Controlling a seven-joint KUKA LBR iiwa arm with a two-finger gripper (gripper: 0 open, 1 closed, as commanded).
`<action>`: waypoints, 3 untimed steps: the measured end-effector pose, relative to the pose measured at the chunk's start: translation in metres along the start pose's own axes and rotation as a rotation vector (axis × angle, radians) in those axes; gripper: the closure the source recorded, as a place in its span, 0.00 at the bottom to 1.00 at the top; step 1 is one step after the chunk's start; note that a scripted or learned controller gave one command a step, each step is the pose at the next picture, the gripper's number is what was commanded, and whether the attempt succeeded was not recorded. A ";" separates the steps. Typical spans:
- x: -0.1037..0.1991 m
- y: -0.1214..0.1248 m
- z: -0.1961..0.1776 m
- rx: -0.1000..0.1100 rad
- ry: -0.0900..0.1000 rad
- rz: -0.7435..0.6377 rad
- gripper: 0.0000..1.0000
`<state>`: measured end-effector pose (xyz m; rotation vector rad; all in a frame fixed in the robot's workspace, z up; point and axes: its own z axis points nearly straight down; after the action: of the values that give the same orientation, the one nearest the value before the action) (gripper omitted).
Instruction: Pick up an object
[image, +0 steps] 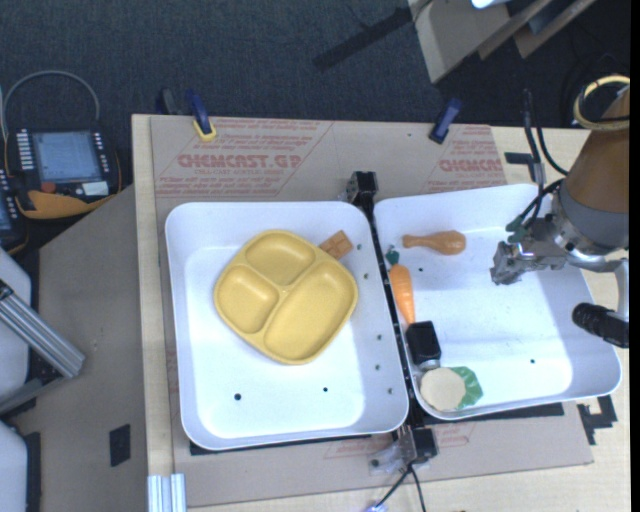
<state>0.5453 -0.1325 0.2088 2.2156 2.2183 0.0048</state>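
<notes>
In the right bin (545, 375) lie a tan chicken drumstick (436, 242) at the back left, an orange carrot (402, 293) along the left wall, a black block (422, 342) below it, and a cream round piece with a green leaf (449, 389) at the front left corner. My gripper (506, 268) hangs over the right bin's back right part, well right of the drumstick. Nothing shows between its fingers.
The left bin (210, 390) holds a yellow divided plate (286, 296), with a small brown piece (336, 244) at its back right edge. A black clamp (362, 186) sits where the bins meet at the back. The cardboard bench top (300, 150) surrounds both bins.
</notes>
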 end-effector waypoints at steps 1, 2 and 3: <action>0.059 0.008 0.003 0.006 0.004 -0.006 1.00; 0.118 0.018 -0.007 0.004 0.004 -0.006 1.00; 0.167 0.039 -0.018 0.003 0.004 -0.005 1.00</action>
<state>0.5838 0.0350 0.2267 2.2139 2.2273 0.0061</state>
